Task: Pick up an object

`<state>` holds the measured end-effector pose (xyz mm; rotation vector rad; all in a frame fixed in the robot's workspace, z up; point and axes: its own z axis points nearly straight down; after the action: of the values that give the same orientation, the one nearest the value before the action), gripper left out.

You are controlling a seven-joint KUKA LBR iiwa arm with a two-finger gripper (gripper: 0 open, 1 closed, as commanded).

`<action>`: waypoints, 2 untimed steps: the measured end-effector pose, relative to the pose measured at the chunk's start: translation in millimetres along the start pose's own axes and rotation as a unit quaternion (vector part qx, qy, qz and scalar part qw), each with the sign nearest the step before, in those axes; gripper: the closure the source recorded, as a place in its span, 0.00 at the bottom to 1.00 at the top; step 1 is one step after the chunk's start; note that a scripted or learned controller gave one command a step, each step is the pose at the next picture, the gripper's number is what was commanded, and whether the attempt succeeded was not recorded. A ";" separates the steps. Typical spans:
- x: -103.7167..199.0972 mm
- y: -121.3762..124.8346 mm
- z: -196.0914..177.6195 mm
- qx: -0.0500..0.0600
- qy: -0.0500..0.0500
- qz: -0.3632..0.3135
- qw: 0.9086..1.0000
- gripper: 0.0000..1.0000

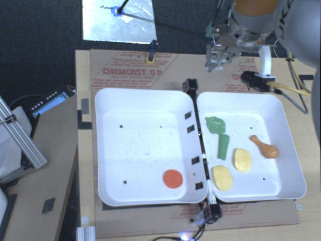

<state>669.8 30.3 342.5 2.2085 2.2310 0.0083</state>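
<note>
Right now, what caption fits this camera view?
Gripper above two white bins; orange disc left, green and yellow toys right.

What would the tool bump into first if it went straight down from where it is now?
Probably the brown cardboard just behind the right bin. The tool hangs over that strip, though depth is hard to judge, so it might catch the bin's back rim.

The end effector hangs above the right bin's far rim, well apart from the green piece.
</note>
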 end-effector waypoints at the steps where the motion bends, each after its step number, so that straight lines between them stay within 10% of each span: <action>1: 55.8 -30.2 -34.7 0.000 0.001 0.000 1.000 1.00; 2: 102.6 0.9 -44.2 0.000 0.000 0.001 1.000 1.00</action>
<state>669.4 132.8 386.9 2.2106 2.2295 0.0086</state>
